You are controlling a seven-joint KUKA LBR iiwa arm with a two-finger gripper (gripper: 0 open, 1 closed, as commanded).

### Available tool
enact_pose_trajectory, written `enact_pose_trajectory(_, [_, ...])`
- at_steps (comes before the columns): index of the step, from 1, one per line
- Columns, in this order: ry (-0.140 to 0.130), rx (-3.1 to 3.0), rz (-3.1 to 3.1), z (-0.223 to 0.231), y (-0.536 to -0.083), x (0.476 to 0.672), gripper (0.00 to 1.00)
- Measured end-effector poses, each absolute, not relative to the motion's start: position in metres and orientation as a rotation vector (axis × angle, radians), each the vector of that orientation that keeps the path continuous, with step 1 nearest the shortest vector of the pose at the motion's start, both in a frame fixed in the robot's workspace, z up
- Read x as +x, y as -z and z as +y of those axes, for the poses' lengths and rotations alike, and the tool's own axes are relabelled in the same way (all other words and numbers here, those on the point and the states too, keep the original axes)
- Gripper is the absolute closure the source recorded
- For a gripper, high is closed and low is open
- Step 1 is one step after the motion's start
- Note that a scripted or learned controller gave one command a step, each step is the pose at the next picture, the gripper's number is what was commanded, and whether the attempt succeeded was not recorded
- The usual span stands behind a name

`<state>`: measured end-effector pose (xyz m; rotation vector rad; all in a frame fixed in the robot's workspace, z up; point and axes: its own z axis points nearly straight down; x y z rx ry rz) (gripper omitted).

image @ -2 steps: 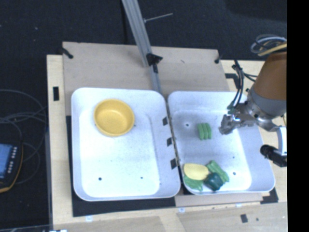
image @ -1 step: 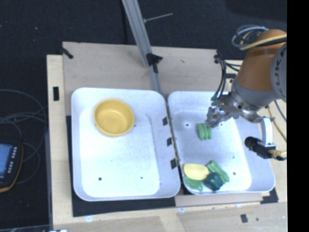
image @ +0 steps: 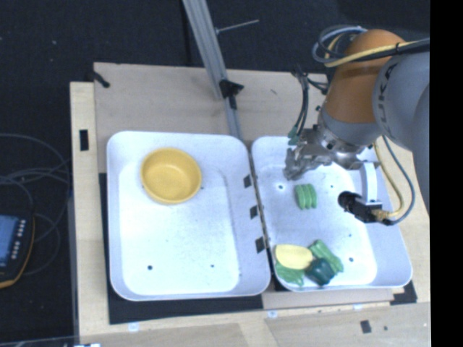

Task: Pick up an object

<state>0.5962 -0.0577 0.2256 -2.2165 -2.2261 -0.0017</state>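
Right, my gripper (image: 293, 166) hovers in the right bin (image: 391, 266) near its top left corner, nothing visibly between its tips, while the green ridged piece (image: 305, 196) lies just beside it at about five o'clock, long axis running twelve-to-six.

Arm (image: 391, 85) cut off at right edge; device (image: 13, 244) at left, perhaps pendant.

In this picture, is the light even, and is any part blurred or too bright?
Camera view: soft overall; both white bins glare nearly featureless; the yellow bowl stays readable; the corner pile of toys merges together; the floor around the bench is very dark.
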Motion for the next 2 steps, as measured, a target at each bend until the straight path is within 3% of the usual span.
enact_pose_trajectory(2, [0.001, -2.217, -2.225, 0.045, -0.217, 0.634, 1.00])
